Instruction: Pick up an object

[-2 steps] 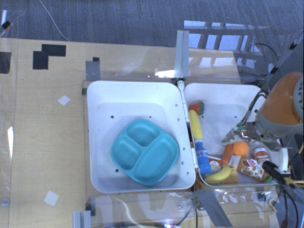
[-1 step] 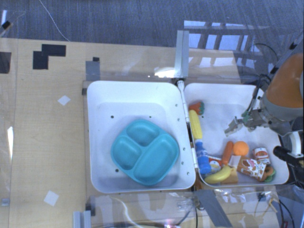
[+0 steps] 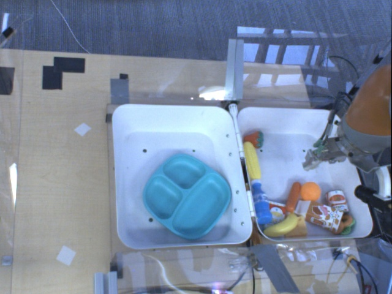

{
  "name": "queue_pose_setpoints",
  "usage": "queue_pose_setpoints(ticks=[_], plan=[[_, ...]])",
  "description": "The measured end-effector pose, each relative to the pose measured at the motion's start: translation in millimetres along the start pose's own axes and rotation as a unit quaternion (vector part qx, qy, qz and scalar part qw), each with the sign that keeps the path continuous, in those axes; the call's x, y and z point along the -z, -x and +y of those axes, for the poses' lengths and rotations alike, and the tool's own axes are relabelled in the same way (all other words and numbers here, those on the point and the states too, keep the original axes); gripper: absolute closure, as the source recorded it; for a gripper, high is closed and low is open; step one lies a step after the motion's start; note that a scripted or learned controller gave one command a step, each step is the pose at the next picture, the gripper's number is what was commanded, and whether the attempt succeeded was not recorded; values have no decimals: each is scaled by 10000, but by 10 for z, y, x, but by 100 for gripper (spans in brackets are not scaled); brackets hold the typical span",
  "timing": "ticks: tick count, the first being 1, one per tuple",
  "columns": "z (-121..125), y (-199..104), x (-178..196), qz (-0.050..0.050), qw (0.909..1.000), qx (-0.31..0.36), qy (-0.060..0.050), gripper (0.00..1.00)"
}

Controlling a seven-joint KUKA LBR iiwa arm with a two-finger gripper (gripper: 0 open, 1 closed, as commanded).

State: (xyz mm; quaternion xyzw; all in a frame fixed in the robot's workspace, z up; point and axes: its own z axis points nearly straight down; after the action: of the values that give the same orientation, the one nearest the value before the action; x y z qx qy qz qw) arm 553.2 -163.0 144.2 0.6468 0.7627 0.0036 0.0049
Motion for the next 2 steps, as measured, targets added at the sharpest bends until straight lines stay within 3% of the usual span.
queue_pose_setpoints(ticks=[1, 2], plan=[[-1, 1, 0, 0, 10000, 0, -1, 0], [-289, 155, -547, -8, 9999, 156, 6, 0]])
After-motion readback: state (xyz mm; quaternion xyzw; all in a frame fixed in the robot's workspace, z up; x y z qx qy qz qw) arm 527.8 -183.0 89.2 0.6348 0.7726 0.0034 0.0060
